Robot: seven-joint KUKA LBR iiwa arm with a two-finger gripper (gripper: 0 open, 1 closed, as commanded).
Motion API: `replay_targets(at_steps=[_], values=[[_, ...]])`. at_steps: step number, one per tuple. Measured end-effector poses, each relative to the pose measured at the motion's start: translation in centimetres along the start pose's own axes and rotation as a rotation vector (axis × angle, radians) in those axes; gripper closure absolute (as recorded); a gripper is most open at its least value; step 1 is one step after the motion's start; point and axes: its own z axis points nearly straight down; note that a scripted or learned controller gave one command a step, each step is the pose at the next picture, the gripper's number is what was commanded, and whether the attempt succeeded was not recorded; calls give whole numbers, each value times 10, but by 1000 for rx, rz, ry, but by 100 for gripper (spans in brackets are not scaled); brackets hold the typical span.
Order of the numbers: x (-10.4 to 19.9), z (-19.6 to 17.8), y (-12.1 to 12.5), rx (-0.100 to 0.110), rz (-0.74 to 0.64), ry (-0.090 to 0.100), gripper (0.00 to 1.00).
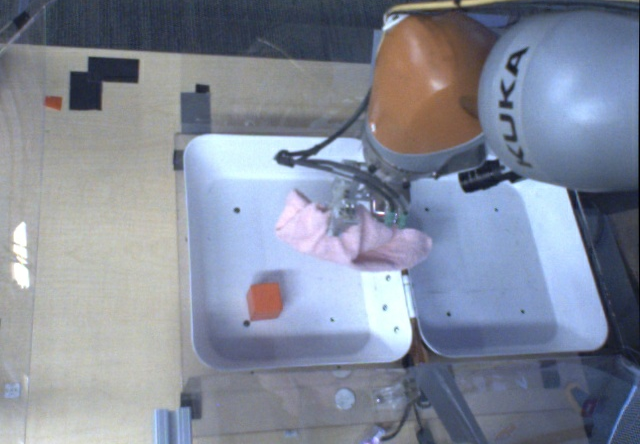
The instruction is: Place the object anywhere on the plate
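Note:
A small orange-red cube (pixel 265 301) lies on the floor of the left bin (pixel 215 232), near its front left corner. A pink, crumpled, cloth-like piece (pixel 318 232) lies in the middle right of the same bin, reaching the wall shared with the other bin. My gripper (pixel 350 209) hangs directly over the pink piece, down close to it, and its body hides part of it. The cube sits well apart from the gripper, to the front left.
The right bin (pixel 500 312) adjoins the left one. The arm's orange band and grey wrist (pixel 470 92) cover the back of both bins. Black marks (pixel 100 80) and a small orange tag (pixel 52 103) lie on the wooden bench at left.

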Motion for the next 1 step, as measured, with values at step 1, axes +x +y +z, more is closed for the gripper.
replay_targets(at_steps=[1], values=[[0,0,0,0,0,0,0]])
